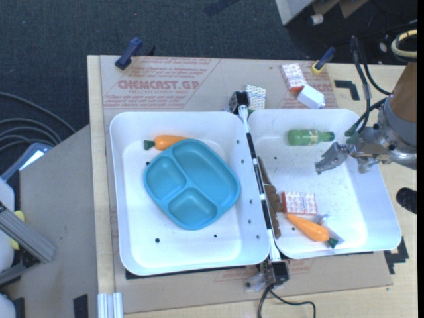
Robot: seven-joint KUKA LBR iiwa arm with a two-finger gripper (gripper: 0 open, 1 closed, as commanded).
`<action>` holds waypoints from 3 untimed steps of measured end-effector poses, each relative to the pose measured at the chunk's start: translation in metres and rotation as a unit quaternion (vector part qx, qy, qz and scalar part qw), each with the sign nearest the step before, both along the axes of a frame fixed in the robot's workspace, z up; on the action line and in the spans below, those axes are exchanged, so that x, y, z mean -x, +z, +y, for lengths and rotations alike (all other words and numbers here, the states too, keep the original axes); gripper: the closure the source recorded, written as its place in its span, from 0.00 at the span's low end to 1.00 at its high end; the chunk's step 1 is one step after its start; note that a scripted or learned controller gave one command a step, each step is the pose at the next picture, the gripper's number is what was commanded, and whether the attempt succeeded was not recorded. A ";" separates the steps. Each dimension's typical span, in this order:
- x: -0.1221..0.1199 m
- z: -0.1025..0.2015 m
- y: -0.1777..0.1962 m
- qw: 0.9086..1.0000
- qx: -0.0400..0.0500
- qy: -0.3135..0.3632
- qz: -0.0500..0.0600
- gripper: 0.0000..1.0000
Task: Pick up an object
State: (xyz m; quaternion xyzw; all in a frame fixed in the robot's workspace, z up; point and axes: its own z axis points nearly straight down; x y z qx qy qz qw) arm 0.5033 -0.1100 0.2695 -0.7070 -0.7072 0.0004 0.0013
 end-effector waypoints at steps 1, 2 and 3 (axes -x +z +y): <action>0.007 -0.022 -0.169 1.000 0.000 -0.001 -0.001 0.00; 0.007 -0.022 -0.159 1.000 0.000 -0.001 -0.002 1.00; 0.007 -0.022 -0.159 1.000 0.000 -0.001 -0.002 0.00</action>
